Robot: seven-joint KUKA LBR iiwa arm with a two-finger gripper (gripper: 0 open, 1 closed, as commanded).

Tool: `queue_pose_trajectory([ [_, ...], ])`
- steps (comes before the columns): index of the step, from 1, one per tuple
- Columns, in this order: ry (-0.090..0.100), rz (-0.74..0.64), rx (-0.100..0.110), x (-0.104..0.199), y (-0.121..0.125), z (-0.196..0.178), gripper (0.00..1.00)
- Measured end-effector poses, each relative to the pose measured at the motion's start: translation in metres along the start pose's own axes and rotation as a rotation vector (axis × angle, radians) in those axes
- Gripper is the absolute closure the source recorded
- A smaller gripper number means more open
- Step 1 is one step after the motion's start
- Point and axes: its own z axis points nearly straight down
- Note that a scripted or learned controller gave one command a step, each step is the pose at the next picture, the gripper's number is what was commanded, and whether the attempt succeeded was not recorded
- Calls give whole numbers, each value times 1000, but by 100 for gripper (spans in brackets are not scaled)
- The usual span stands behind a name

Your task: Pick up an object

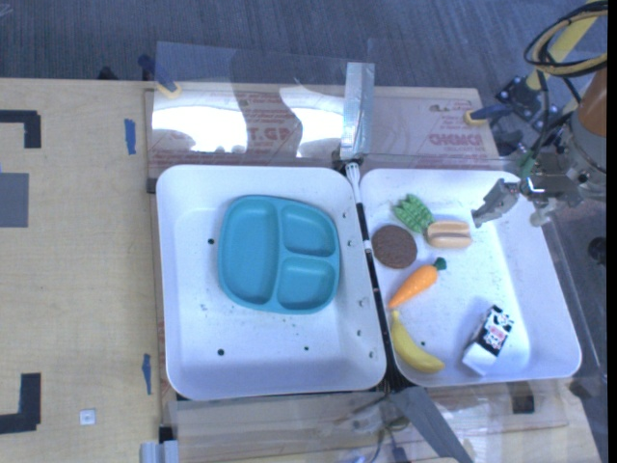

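The right bin [549, 287] holds several toy foods: a green leafy piece [415, 212], a hot dog bun [448, 232], a brown round patty [394, 246], an orange carrot [416, 285], a yellow banana [415, 347] and a small milk carton [490, 339]. My gripper [515, 208] hovers over the bin's upper right part, just right of the bun. It is open with nothing between its fingers. One fingertip [488, 206] points toward the bun without touching it.
A blue divided plate [280, 254] lies in the left bin [183, 287]. A clear plastic wall [251, 114] and a metal post [357, 109] stand behind the bins. Cables [564, 41] hang at the upper right by the arm.
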Motion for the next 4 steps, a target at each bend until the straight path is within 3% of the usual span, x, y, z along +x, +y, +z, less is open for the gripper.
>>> queue_pose_trajectory([
  [1, 1, 184, 9, 55, 3, 98, 0],
  [2, 0, -7, -7, 32, 19, 196, 0],
  [3, 0, -15, -12, 61, 66, 93, 0],
  [4, 2, 24, -3, 97, 23, 54, 0],
])
